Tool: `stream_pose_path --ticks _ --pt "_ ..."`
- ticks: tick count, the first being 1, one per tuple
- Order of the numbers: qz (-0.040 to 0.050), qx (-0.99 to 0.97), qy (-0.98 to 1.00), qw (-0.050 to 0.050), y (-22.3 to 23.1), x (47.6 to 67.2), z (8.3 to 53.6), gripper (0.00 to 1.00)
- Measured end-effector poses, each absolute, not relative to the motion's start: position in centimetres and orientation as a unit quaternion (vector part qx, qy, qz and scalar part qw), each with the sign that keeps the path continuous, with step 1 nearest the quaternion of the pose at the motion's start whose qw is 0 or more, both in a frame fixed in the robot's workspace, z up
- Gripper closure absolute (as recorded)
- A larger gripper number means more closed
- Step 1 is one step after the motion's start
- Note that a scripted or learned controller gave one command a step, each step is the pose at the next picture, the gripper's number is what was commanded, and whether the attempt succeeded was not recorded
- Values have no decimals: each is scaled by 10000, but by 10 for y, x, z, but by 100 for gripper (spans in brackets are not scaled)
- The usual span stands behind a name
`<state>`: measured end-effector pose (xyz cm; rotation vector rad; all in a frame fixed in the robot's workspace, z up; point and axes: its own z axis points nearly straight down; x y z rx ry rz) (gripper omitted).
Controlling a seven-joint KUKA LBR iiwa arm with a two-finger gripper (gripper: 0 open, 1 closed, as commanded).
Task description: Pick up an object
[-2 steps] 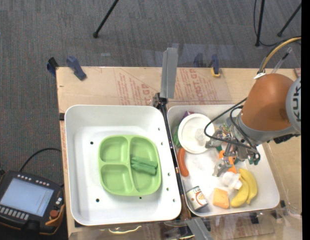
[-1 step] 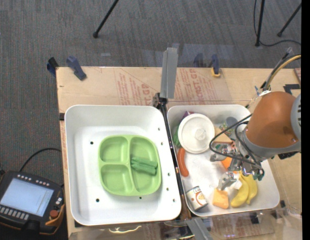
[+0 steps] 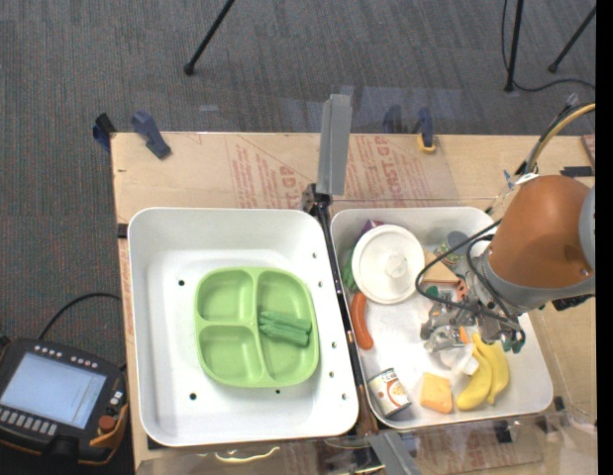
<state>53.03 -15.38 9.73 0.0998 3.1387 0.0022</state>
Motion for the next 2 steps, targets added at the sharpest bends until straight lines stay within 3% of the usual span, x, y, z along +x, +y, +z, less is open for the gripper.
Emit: stream_pose_path --ticks 1,2 --pt "-2 1412 9900 48 -140 495 248 100" --pt "4 1409 9900 0 -140 494 244 0"
